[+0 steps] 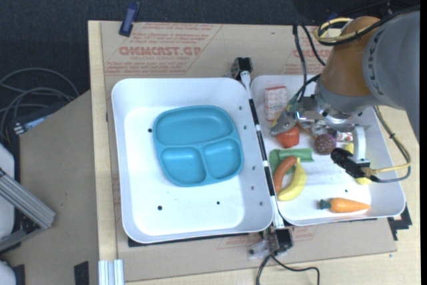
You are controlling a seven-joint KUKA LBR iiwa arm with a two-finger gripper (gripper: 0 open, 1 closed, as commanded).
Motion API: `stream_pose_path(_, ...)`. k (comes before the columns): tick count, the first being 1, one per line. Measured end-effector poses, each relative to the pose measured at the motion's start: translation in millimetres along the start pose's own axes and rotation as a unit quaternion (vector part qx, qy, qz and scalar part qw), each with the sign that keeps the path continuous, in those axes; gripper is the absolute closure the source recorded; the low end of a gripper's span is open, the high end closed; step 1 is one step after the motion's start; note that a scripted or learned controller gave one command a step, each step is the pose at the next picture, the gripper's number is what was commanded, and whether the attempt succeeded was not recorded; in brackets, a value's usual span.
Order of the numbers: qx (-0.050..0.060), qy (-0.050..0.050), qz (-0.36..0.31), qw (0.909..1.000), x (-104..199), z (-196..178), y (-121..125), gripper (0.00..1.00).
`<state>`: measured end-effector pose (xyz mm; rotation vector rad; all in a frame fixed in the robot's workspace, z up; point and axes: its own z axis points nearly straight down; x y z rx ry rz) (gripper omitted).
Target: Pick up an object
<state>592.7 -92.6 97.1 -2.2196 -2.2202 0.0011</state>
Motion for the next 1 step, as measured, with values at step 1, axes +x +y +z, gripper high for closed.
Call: stream_pose_path(1,-0.001,0.0,0.001,1.0,-0.3,-10.1,0.4,1.0)
